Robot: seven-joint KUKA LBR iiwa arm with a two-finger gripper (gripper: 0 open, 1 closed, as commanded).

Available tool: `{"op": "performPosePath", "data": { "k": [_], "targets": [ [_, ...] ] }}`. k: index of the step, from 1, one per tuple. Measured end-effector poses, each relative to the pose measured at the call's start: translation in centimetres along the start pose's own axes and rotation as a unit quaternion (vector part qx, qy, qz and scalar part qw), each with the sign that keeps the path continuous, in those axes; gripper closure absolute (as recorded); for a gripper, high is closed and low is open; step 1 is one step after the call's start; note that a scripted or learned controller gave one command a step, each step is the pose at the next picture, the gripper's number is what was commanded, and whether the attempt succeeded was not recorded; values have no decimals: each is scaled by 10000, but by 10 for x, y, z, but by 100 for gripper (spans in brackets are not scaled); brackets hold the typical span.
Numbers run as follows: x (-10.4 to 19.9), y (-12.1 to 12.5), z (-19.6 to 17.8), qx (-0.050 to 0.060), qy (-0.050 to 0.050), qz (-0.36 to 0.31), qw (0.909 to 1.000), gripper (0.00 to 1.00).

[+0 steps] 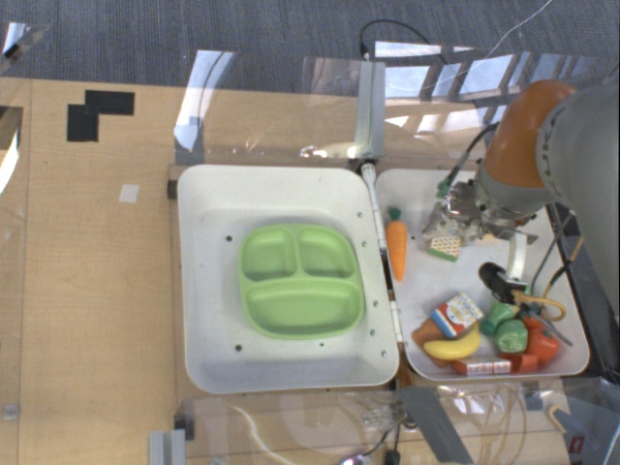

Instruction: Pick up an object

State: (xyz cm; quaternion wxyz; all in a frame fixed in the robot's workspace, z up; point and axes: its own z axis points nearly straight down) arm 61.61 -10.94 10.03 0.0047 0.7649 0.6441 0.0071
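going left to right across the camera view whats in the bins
green divided plate in the left bin → carrot → banana → end effector above a small checkered item → green pepper toy

Open floor lies in the upper middle of my right bin (417, 187); the carrot (396, 247) lines its left wall and the toy-food cluster (489, 329) crowds its near end. The green divided plate (301, 280) occupies the left bin's (208, 211) centre.
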Motion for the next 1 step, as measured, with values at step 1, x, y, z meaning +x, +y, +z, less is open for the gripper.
{"op": "performPosePath", "data": {
  "k": [1],
  "targets": [
    [67,29,-85,56,-8,-1332,9911,100]
  ]
}}
